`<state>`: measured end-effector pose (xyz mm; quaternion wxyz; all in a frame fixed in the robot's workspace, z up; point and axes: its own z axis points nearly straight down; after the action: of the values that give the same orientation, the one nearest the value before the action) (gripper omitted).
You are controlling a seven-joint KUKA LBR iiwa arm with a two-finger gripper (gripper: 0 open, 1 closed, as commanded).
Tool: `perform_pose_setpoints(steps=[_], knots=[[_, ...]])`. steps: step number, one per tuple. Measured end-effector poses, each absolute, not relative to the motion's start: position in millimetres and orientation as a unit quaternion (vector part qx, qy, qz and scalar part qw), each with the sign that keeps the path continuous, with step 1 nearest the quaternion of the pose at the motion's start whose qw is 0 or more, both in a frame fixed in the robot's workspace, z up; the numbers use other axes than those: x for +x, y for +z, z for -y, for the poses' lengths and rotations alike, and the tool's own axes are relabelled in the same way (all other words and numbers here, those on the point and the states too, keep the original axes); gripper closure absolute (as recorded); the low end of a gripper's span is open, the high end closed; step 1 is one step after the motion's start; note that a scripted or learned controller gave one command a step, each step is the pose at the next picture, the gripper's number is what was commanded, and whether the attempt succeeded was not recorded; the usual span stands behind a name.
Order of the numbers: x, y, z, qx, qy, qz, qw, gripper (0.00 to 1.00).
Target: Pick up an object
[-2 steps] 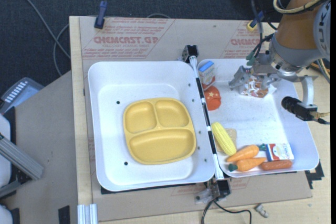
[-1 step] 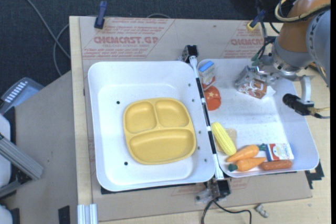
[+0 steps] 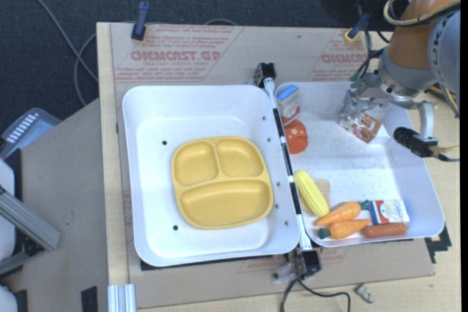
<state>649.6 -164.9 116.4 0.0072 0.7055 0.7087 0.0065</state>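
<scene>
Objects crowd the right bin (image 3: 431, 193): a blue-capped carton (image 3: 288, 100) and a tomato (image 3: 295, 136) by the divider, corn (image 3: 311, 192), two carrots (image 3: 344, 220) and a small milk carton (image 3: 387, 212) along the near rim. The gripper (image 3: 359, 113) hangs over the far part of that bin, above a brownish packet (image 3: 365, 128) that blurs into the metal parts, so whether it is gripped cannot be told. Open floor lies mid-bin. The left bin (image 3: 146, 172) holds a yellow divided tray (image 3: 221, 180).

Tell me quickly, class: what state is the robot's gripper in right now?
Gripper: low in the right bin, at a crinkly snack packet; open or closed cannot be told, and no grasp is visible.
</scene>
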Motion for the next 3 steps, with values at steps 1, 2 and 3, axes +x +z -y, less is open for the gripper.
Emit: perform_pose_setpoints(steps=[1, 2, 3], knots=[[649.2, 115.6, 165.0, 0.705, 0.0060, -0.709, 0.007, 0.00], [666.7, 153.7, 224.8, 0.707, -0.0007, -0.707, 0.000, 0.00], [631.4, 85.0, 217.4, 0.706, 0.0026, -0.709, -0.004, 0.00]])
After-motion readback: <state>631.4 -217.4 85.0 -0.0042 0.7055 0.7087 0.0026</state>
